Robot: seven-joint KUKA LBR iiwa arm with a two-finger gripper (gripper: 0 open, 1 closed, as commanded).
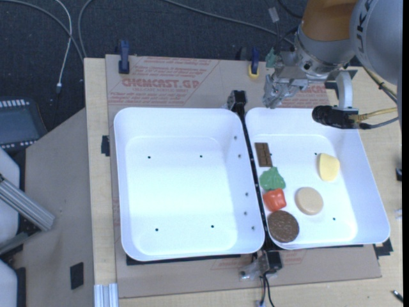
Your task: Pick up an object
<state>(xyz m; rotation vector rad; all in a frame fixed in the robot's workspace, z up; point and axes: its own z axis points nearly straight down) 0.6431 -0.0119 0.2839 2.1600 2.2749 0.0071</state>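
Note:
Several small things lie in the right bin (358,229). A brown bar (262,153) sits near its left wall, with a green leafy piece (273,178) and a red piece (275,199) below it. A dark brown round patty (282,226) rests in the front left corner. A beige round disc (309,201) and a yellow lump (328,167) lie further right. My gripper (276,98) hangs above the back left corner of the right bin, well behind the things, with nothing seen in it.
The left bin (179,184) stands beside the right one, sharing a middle divider (250,178). Both rest on a cardboard sheet (160,82) held by blue clamps (123,55). Cables run over the dark floor behind.

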